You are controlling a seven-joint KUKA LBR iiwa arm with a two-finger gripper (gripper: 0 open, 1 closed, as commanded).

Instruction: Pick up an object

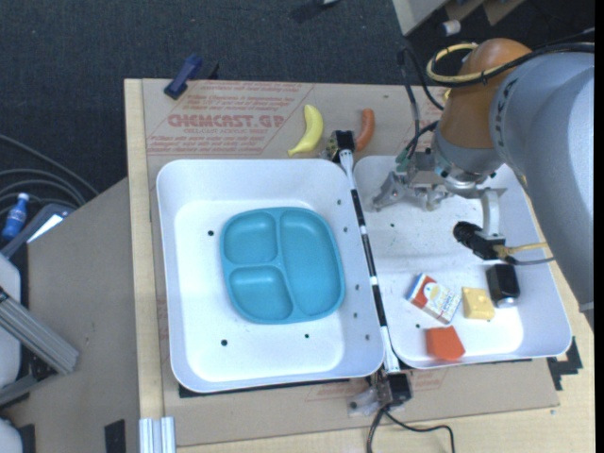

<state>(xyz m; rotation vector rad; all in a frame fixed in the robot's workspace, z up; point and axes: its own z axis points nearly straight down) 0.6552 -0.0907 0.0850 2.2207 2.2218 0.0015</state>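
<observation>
We see the grey two-finger gripper (408,193) low over the right white bin (538,333), fingers spread on nothing, orange block (444,343), yellow block (478,304), small carton (434,297) nearby.

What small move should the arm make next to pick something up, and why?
Probably shift the gripper toward the near end of the right bin before lowering. It sits at the bin's far end over bare floor, while the small carton, yellow block and orange block lie clustered at the near end.
</observation>
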